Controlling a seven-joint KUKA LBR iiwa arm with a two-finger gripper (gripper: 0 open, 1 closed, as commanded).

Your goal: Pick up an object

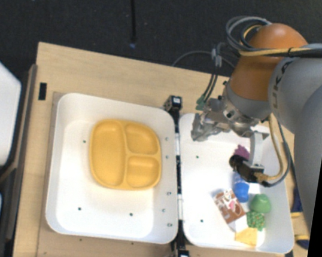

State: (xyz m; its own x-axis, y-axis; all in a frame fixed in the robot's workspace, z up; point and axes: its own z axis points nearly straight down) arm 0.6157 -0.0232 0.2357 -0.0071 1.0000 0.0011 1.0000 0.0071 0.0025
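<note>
We've got the hand point(201, 132) over the right bin's point(200, 222) bare top-left; can't tell its grip. Toys point(244, 207) are clumped bottom-right, so dropping here probably grabs nothing.

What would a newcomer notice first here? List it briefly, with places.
The yellow divided plate in the left bin stands out first. Next, the arm's orange band over the right bin, end effector near its upper left corner. A cluster of small colourful toys lies along that bin's right side.
</note>
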